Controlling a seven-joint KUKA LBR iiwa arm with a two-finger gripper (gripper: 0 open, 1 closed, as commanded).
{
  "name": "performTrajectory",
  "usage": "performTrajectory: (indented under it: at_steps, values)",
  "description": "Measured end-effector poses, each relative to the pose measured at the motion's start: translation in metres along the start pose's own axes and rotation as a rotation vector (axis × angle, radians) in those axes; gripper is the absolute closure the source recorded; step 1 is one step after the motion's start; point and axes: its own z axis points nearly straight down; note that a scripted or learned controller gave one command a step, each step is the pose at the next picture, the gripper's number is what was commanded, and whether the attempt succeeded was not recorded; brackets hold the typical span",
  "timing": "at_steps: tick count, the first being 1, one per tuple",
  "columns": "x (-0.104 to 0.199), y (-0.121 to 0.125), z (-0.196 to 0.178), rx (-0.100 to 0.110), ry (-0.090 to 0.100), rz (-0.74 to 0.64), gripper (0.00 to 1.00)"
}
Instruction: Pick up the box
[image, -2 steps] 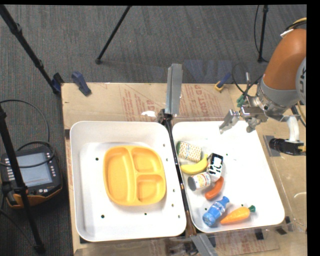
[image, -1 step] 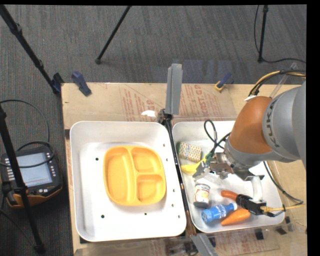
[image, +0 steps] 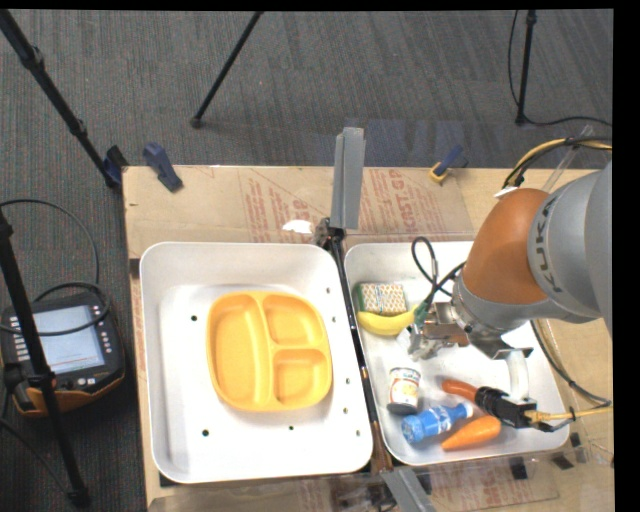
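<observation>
So my gripper (image: 432, 340) is hovering low in the right bin (image: 555, 385), and honestly I can't tell how wide it's set from up here. Nothing's visibly in it. The box (image: 383, 296) sits just to its upper left, right above the banana (image: 385, 321). Below it are a small jar (image: 404, 388) and bottle (image: 436, 423).

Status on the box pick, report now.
Gripper low in right bin, nothing seen in it. Box at bin's far left corner, ungrasped. Banana against box's near side.
</observation>
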Motion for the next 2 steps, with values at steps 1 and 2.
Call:
performTrajectory:
  at_steps: [1,2]
  values:
    - [0.0000,0.0000,0.0000,0.000,0.000,0.000,0.00]
    - [0.0002,-0.0004,-0.0079,0.004,0.001,0.005,1.00]
